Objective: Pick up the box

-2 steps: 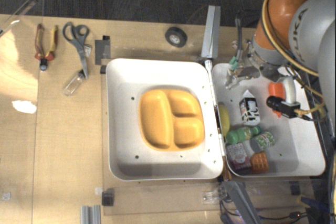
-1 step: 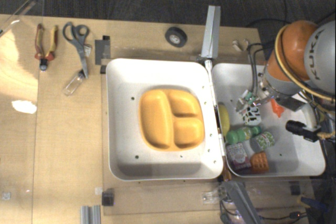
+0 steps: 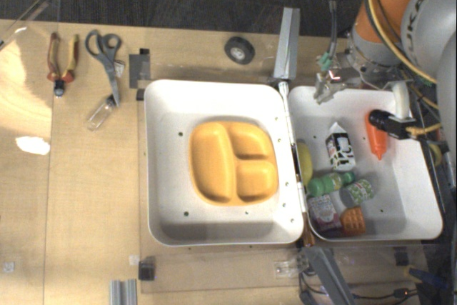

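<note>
The box is a small white carton with black patches. It lies in the middle of the right bin, tilted a little. My gripper hangs over the bin's far left corner, above and to the left of the box and well apart from it. Nothing shows in the gripper. The grey arm with its orange band comes in from the top right.
Around the box lie an orange carrot, a yellow banana, a green bottle, a purple packet and an orange item. The left bin holds a yellow divided tray. Scissors, pliers and a tape roll lie on the bench.
</note>
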You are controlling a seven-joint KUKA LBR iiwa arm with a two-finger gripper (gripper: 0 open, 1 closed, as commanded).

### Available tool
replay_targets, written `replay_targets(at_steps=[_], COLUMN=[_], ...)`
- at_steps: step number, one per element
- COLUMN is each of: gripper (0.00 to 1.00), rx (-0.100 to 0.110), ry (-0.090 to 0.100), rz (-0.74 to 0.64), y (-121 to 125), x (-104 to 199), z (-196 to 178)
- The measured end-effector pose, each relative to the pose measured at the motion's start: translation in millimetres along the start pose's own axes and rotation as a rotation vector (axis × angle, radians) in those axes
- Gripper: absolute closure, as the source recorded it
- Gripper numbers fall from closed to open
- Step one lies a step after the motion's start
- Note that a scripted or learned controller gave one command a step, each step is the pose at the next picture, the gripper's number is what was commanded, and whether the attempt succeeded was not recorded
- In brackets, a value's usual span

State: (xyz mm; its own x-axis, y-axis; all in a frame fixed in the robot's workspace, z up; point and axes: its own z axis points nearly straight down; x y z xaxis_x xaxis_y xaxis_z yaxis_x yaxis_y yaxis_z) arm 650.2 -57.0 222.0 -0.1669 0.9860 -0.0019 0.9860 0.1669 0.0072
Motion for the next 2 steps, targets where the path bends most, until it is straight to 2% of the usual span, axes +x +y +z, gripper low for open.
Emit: replay_targets(at_steps=[1,2], gripper=[1.0,0.0], rx=[0.0,0.0], ry=[0.001,0.001], rz=[-0.15,-0.15], y=[-75.3,-75.4], x=[36.1,35.9], z=[-8.9,-8.9])
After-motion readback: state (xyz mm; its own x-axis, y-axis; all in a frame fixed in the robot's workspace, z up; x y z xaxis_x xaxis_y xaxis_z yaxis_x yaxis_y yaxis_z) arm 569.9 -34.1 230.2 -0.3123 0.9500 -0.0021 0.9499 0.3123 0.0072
